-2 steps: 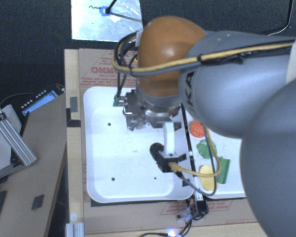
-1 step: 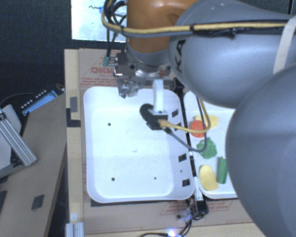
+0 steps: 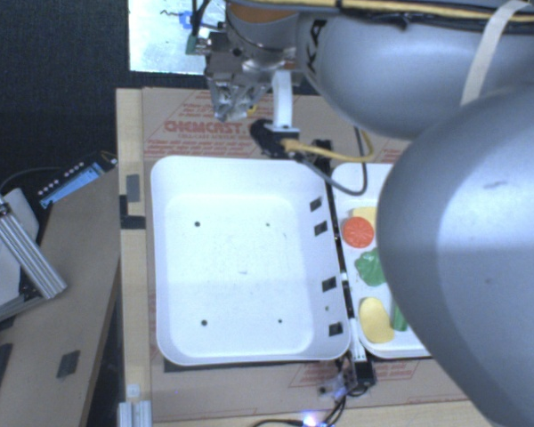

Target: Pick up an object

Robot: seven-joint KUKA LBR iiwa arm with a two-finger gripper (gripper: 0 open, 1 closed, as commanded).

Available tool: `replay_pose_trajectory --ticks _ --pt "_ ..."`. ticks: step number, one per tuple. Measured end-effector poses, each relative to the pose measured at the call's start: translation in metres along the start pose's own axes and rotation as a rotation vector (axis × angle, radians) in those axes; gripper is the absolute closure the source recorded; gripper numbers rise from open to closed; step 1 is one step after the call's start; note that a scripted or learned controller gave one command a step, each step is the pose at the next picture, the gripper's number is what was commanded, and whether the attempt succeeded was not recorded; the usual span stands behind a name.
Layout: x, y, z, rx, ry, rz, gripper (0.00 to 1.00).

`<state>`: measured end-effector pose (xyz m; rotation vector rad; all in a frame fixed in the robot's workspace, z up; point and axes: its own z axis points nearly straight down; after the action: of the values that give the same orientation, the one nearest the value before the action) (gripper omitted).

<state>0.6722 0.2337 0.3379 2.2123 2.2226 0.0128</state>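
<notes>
My gripper (image 3: 234,105) hangs above the far edge of the left bin (image 3: 173,185), over the cardboard behind it. Nothing shows between its tips. In the right bin (image 3: 347,178) lie a red round object (image 3: 358,232), a green piece (image 3: 370,268), a yellow lemon-like object (image 3: 375,319) and a pale yellow piece (image 3: 365,213). The grey arm hides most of that bin.
The big grey arm covers the right and top of the view. A black cable with a yellow lead (image 3: 289,145) runs from the wrist down to the divider between the bins. Aluminium rails (image 3: 22,247) lie on the left bench.
</notes>
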Motion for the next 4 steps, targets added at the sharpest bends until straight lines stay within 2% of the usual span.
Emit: replay_pose_trajectory --ticks 1,2,3,4 --pt "0.001 -0.003 -0.209 -0.01 0.004 -0.002 1.0" --pt "-0.095 -0.002 -0.165 0.012 -0.004 0.012 1.0" --pt "-0.051 -0.007 0.052 0.023 -0.004 0.0 1.0" --pt "0.005 -0.063 0.081 0.015 0.0 -0.005 1.0"
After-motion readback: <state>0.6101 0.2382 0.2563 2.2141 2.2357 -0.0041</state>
